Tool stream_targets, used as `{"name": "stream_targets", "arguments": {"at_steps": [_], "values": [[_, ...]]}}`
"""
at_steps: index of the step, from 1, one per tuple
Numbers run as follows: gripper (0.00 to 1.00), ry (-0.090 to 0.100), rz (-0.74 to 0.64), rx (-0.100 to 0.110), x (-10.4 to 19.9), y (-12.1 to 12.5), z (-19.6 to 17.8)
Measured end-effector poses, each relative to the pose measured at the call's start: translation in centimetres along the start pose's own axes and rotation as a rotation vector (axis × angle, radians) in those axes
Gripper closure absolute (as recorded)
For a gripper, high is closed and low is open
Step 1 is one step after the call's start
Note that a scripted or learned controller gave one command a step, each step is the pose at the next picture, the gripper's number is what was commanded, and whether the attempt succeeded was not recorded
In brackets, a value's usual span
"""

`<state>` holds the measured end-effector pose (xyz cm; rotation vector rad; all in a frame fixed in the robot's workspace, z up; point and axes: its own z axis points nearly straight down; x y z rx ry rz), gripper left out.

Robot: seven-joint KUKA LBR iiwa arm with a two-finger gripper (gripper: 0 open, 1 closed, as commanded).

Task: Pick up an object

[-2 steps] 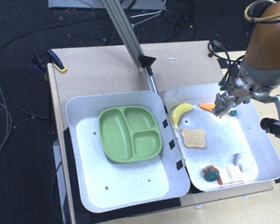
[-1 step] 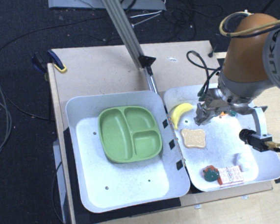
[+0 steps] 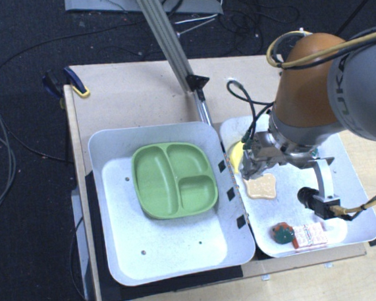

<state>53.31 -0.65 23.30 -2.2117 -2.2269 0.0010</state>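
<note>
Wooden bench (image 3: 135, 85) boards are sitting on a dark floor full of cables, and two white bins are lying side by side on top. Left bin (image 3: 118, 252) is holding a green plate (image 3: 175, 179) with three parts, sitting flat near the middle of the frame. Right bin (image 3: 364, 229) is holding the small things, so the arm (image 3: 331, 86) is reaching in from the right and leaning low over it. Its gripper (image 3: 254, 163) is hanging just above a piece of toast (image 3: 262, 187), close to the wall between the bins, and I cannot tell what it is doing from up here. I think the toast is what it is going for. Something yellow (image 3: 236, 154) is peeking out beside the gripper, partly hidden. Lower down, a round red and green toy (image 3: 282, 233) is lying next to a small red and white box (image 3: 310, 235). Those two are well apart from the gripper. The bin wall and the yellow thing are crowding the toast, so grabbing could be tricky.
</note>
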Motion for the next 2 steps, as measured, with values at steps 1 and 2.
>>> {"name": "stream_targets", "arguments": {"at_steps": [1, 2], "values": [[1.0, 0.0, 0.0, -0.001, 4.3, -0.9, 0.3], [1.0, -0.001, 0.0, -0.002, 8.6, -1.4, 0.4]]}}
